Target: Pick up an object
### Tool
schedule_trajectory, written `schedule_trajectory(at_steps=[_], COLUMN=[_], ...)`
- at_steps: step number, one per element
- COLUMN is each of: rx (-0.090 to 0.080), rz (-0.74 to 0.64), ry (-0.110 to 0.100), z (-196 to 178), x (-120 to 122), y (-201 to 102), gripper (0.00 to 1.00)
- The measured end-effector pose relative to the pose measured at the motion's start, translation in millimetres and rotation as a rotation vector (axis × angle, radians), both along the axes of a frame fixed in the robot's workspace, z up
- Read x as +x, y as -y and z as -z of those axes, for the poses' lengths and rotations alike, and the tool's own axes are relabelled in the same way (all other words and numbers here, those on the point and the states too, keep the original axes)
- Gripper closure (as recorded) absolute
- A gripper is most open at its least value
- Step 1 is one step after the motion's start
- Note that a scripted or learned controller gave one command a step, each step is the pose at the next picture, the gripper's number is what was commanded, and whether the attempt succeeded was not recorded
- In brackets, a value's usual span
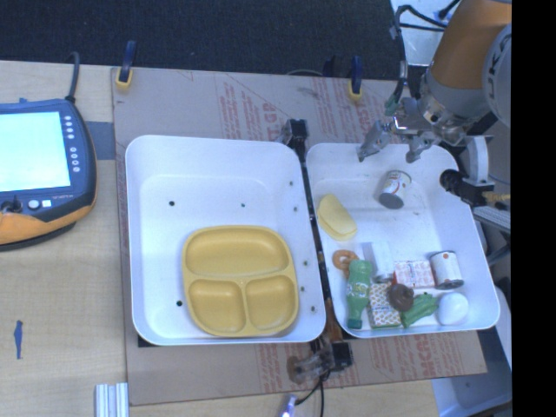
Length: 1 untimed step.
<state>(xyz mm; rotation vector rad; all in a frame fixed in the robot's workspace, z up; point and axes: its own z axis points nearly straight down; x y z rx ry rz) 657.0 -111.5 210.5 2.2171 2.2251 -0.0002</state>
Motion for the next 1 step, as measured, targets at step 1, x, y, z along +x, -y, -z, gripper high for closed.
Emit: schedule_trajectory(at_steps=[1], rx=[0.000], rz=[0.002], ry=[-0.007], z=[81.2], x=[-2.2], y=[73.3], gripper=[0.00])
